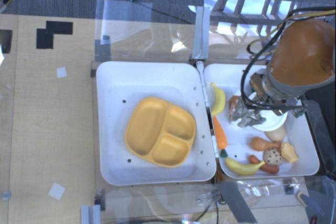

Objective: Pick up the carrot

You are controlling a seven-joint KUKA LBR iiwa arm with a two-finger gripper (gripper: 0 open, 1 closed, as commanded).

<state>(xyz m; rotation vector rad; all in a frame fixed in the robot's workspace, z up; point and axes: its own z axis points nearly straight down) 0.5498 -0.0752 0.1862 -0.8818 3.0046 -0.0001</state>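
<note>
Fingers hang near the carrot; their spread I cannot tell

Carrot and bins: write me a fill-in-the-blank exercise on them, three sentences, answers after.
1. The carrot lies in the ____ bin, against its left wall.
2. The yellow divided tray sits in the ____ bin.
3. The carrot's green end points toward a ____ at the near wall of the bin, below the gripper.

Missing words: right; left; banana
</note>
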